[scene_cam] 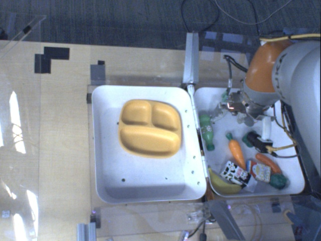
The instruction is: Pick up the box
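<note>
Currently: approach step, nothing lifted. Gripper point(235, 107) hangs over rear of right bin point(301, 182); jaw state cannot be told. Black-and-white patterned box point(234, 172) lies well forward of jaws, beside carrot point(236, 153), overlapping banana point(223, 185). Next: travel forward, descend, straddle box.

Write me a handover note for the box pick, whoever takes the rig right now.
Gripper: over the back of the right bin, fingers too unclear to judge, nothing seen held.
Box: black-and-white patterned, lying at the front of the right bin, overlapping the banana, beside the carrot.
Left bin: holds the yellow divided tray.
Done: nothing, box not lifted.
Left: move to the box, grasp, lift.
</note>
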Motion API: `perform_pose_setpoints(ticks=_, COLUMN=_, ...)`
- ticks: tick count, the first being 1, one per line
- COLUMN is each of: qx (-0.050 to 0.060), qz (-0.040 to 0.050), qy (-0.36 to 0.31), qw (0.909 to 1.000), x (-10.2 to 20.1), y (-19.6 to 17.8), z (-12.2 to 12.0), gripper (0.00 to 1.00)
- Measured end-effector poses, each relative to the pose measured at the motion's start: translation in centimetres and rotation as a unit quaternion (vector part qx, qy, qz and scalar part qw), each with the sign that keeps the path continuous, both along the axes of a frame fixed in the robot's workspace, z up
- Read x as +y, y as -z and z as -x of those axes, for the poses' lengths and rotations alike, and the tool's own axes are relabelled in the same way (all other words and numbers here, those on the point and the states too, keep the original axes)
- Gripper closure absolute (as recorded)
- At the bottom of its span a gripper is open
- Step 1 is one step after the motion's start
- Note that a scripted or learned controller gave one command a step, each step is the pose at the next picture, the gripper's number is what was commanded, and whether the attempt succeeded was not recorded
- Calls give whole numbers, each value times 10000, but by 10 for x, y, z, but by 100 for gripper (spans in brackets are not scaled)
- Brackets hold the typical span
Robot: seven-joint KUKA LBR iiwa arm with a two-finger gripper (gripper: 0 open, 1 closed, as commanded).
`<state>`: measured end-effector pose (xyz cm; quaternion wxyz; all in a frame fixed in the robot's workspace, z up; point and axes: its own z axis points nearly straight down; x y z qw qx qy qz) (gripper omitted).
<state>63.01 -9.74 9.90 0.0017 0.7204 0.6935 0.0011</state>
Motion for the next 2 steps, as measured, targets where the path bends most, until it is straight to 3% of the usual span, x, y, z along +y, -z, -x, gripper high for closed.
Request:
perform_pose_setpoints(ticks=1, qx=-32, qz=-11, qy=931, qw=9957, x=-10, y=10, z=66, gripper=0)
perform_pose_setpoints(ticks=2, qx=-39, qz=21, qy=1373, qw=9905, x=7, y=9, z=44, gripper=0)
